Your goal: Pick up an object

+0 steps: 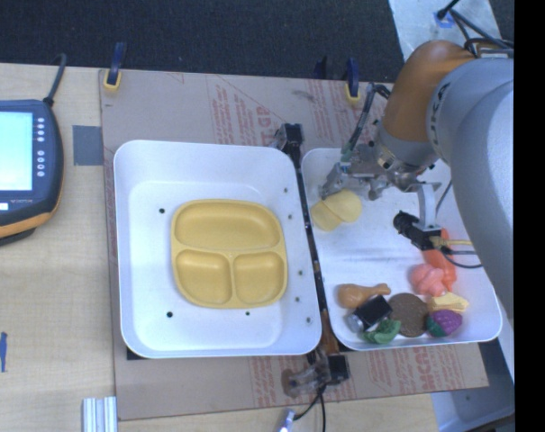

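One gripper [338, 190] touching yellow toy [337, 211].

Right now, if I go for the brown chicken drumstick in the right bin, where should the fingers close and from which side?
Likely best: grip the drumstick across its thick rounded left end, coming straight down from above. It lies flat and roughly horizontal in the right bin, with bare floor above it. The black block and brown disc crowd its lower right, so keep the fingers away from that end.
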`<state>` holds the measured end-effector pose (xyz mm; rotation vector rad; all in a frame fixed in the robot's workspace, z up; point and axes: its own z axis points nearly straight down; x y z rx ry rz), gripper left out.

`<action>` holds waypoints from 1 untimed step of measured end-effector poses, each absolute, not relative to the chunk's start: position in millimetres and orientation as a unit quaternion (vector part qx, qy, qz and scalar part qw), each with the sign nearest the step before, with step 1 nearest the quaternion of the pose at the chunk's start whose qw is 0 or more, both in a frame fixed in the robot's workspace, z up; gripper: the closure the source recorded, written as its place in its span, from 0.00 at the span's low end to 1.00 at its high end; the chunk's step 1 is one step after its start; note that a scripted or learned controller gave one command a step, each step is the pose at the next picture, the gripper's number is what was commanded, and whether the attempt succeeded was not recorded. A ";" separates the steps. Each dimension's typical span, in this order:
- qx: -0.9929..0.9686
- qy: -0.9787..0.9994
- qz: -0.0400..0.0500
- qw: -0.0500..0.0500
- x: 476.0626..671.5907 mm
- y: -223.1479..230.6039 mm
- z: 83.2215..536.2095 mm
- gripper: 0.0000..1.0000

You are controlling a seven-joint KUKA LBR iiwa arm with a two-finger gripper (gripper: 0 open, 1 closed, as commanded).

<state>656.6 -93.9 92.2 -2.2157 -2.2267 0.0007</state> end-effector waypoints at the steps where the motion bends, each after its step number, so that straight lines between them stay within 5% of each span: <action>1: -0.705 -0.709 0.001 0.001 656.4 -92.6 92.1 0.00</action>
